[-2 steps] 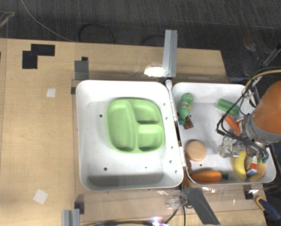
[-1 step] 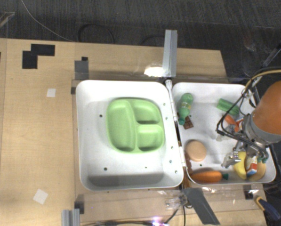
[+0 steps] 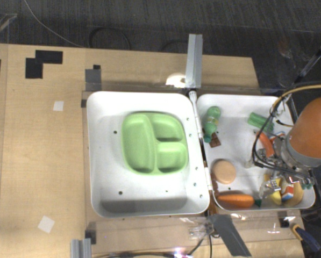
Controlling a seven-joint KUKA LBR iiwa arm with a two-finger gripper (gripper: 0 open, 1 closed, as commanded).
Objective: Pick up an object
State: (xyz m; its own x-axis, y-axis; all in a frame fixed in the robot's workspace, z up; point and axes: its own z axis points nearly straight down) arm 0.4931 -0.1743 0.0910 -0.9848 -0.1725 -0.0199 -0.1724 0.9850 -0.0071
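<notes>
Green divided tray (image 3: 152, 142): 1 | green bottle (image 3: 211, 120): 1 | carrot (image 3: 235, 200): 1 | gripper (image 3: 281, 179): state unclear

The two shallow white plastic bins (image 3: 104, 144) look smooth with a faint sheen. The pale green divided plastic tray (image 3: 152, 142) has a soft satin finish. The light wooden bench top (image 3: 36, 160) looks matt. The orange carrot-shaped toy (image 3: 235, 200) and green plastic bottle (image 3: 211, 119) appear glossy. The upright grey metal post (image 3: 194, 61) looks brushed.
</notes>
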